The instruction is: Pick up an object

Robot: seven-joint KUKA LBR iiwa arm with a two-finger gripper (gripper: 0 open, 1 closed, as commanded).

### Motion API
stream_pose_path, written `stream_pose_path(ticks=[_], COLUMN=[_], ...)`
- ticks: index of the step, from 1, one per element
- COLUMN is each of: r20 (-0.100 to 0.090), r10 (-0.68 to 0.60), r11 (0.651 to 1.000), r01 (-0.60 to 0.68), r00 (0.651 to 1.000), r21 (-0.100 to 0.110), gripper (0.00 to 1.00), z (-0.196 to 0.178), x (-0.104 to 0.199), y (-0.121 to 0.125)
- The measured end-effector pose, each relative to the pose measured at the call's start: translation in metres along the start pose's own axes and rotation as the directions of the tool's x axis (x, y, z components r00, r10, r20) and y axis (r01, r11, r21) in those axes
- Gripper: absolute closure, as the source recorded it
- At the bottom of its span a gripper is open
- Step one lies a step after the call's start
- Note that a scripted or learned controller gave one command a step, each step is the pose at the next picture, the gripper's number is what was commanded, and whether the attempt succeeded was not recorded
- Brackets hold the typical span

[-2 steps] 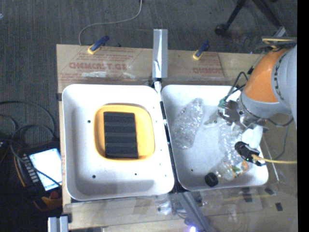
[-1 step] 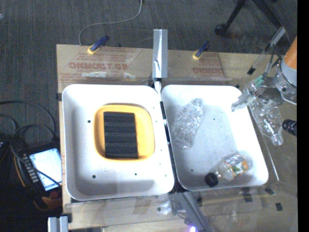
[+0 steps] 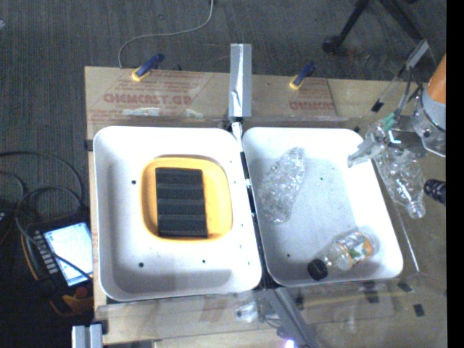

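Reaching in from the right, arm (image 3: 441, 93) bent low over the right bin's (image 3: 330, 267) far rim. Gripper (image 3: 388, 140) closed on a crumpled clear bottle (image 3: 403, 178), hanging just outside that rim. Another crushed bottle (image 3: 283, 183) and a black-capped bottle (image 3: 342, 254) well apart, inside.

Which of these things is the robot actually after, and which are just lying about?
For the job:
crushed bottle
capped bottle
bottle at the end effector
yellow tray
end effector

Lying about:
clamps
tablet
cable
chair base
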State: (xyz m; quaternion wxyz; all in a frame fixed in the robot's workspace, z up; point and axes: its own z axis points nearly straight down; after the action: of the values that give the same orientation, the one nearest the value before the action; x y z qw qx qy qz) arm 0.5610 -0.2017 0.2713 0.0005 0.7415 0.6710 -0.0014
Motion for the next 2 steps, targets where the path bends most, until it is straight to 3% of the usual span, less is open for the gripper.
stream_pose_path(ticks=[1, 2], r20=[-0.004, -0.006], r10=[-0.115, -0.184], r11=[0.993, 0.983], r01=[0.115, 0.184], r00=[0.993, 0.983], r21=[0.002, -0.013], gripper=[0.0, 0.0], z=[0.08, 0.171], x=[-0.012, -0.021], y=[-0.077, -0.069])
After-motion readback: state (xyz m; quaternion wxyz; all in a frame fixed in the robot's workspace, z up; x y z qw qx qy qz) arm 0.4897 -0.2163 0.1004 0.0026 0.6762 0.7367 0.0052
